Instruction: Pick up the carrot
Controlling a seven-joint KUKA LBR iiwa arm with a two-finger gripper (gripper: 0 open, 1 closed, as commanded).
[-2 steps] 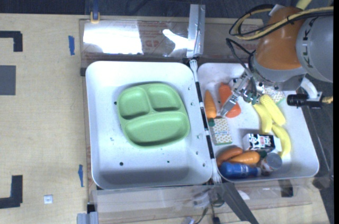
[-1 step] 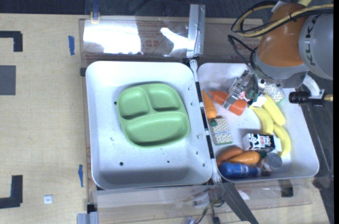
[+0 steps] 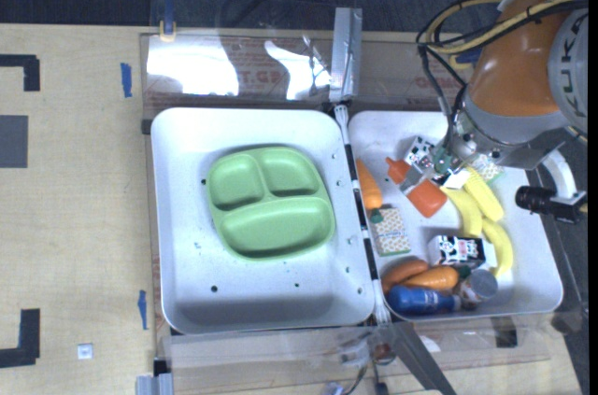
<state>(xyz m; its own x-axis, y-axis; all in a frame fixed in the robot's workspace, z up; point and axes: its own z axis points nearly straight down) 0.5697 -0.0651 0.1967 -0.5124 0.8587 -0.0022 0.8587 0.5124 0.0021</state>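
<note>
Gripper (image 3: 439, 167) upper middle of right bin (image 3: 547, 286), under arm's grey wrist; finger state: can't tell, clutter + wrist mask tips.

Carrot (image 3: 432, 277) lower part of right bin, lying on side betw blue bottle (image 3: 422, 300) below and orange lump (image 3: 402, 270) at its left, touching both.

Judged light, stiff, smooth, tapered, prob toy. Grip across thick mid-body; may roll/slip.

Hard to read: small items under gripper; bottle end blurred.
</note>
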